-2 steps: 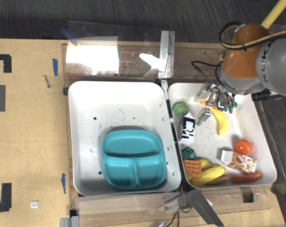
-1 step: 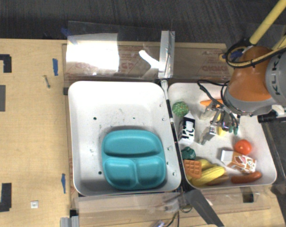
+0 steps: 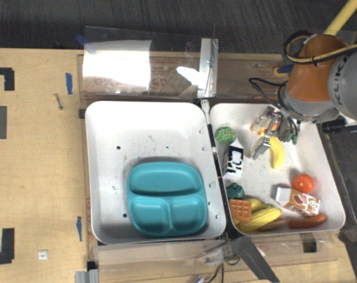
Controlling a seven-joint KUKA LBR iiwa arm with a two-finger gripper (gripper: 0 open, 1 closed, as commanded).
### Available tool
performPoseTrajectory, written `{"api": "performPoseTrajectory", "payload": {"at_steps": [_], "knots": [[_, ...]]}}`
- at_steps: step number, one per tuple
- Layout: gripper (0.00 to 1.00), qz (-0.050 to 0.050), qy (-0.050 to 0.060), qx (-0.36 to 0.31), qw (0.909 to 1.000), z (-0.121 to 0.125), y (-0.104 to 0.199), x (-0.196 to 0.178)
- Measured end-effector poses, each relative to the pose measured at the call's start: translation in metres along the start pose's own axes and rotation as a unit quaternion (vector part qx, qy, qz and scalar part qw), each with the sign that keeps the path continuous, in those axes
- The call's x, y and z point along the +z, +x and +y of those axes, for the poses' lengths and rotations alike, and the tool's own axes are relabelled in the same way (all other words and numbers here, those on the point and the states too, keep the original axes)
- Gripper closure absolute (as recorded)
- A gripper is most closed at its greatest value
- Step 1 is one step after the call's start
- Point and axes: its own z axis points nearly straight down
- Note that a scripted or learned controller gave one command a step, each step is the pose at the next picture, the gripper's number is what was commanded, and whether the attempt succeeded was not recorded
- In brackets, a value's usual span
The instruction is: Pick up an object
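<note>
My gripper [image 3: 259, 138] hangs over the back of the right bin [image 3: 331, 175], below the arm's orange band. Its two silvery fingers stand apart, open, with nothing between them. A small yellow banana [image 3: 277, 153] lies just right of the fingertips, touching or nearly touching the lower one. A green ball [image 3: 224, 135] and a black-and-white carton [image 3: 234, 161] lie to the gripper's left, by the bin's left wall.
The front of the right bin holds an orange-red tomato [image 3: 303, 183], a white block [image 3: 282, 193], a printed box [image 3: 305, 204], a sausage [image 3: 308, 221], yellow corn [image 3: 264, 217], a waffle [image 3: 239, 209] and a dark green piece [image 3: 234, 190]. A teal divided tray [image 3: 166, 197] lies in the left bin [image 3: 107, 128].
</note>
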Motion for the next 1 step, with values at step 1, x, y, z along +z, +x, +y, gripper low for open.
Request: {"api": "performPoseTrajectory", "payload": {"at_steps": [1], "knots": [[0.00,-0.004,0.000,0.006,1.0000,-0.0233,0.0461,0.0021]]}}
